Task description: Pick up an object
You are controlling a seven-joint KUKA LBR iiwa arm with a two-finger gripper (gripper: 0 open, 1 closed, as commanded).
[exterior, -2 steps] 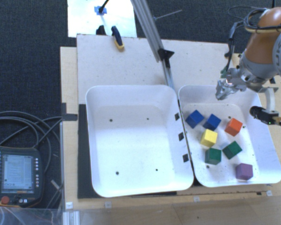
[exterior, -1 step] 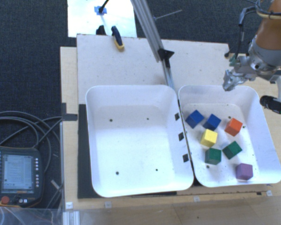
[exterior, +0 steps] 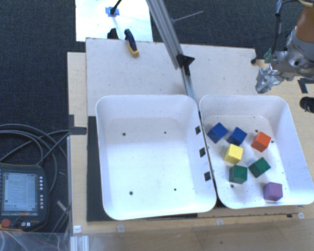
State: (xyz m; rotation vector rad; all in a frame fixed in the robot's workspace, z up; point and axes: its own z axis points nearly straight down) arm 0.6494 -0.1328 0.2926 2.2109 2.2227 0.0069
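Seven blocks sit in the right bin [exterior: 294, 140], all below and to the left of your gripper [exterior: 265, 82] as the camera sees it. You have the gripper hanging over the bench [exterior: 220, 67] just beyond the far rim of that bin, near its far right corner, with the grey wrist and orange band rising out of the top right of the view. You cannot tell from this angle whether it is wide or narrow, and nothing is seen held in it.

Closest to your tool are the orange block [exterior: 260, 141] and a blue block [exterior: 237, 136], with a second blue block [exterior: 217, 132] touching that one on its left side. A little farther from the tool you see the yellow block [exterior: 233, 153], then a dark green block [exterior: 259, 167] and another green block [exterior: 238, 174] beside it. Farthest from your gripper is the purple block [exterior: 272, 191], near the bin's near right corner.

Well off to the left of your tool lies the left bin [exterior: 107, 140], and beyond that, at the view's lower left, a pendant [exterior: 17, 195] with its cables
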